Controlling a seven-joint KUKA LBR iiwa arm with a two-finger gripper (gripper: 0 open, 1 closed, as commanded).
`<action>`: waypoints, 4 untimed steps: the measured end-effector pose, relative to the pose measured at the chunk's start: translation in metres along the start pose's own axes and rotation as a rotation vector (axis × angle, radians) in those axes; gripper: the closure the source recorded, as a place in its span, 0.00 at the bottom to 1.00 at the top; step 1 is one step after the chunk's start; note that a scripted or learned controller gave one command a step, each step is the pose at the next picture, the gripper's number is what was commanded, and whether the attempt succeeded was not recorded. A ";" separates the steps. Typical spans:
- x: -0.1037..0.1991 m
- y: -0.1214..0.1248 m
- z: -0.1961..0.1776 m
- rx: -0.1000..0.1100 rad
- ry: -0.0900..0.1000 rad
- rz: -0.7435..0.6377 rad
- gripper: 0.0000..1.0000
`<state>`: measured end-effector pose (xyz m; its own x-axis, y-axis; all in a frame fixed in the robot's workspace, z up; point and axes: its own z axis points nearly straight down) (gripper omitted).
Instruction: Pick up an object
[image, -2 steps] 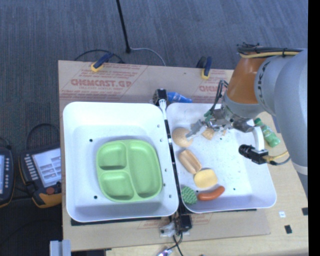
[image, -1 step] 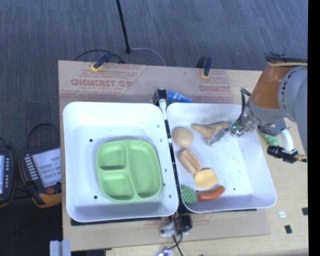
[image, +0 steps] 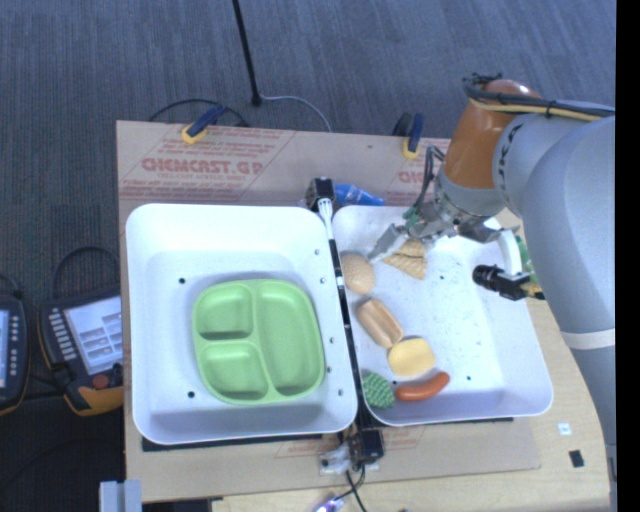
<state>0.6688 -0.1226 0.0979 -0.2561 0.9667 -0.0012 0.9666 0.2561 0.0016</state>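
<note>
Here, hand at far bin end, cracker just beneath

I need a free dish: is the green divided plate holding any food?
Empty: the green divided plate shows three bare compartments.

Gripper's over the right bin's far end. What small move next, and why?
Probably ease straight down: the gripper sits by the tan wedge-shaped piece in the right bin, with nothing visibly held. That piece lies apart from the other food, so it looks the easiest grasp.
</note>
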 end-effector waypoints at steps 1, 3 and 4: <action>0.017 0.006 0.007 0.001 -0.008 0.023 0.00; -0.026 -0.006 0.011 -0.002 -0.004 0.199 0.00; -0.027 -0.007 0.001 0.004 -0.007 0.197 1.00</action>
<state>0.6686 -0.1509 0.0972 -0.0615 0.9981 -0.0078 0.9981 0.0615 -0.0012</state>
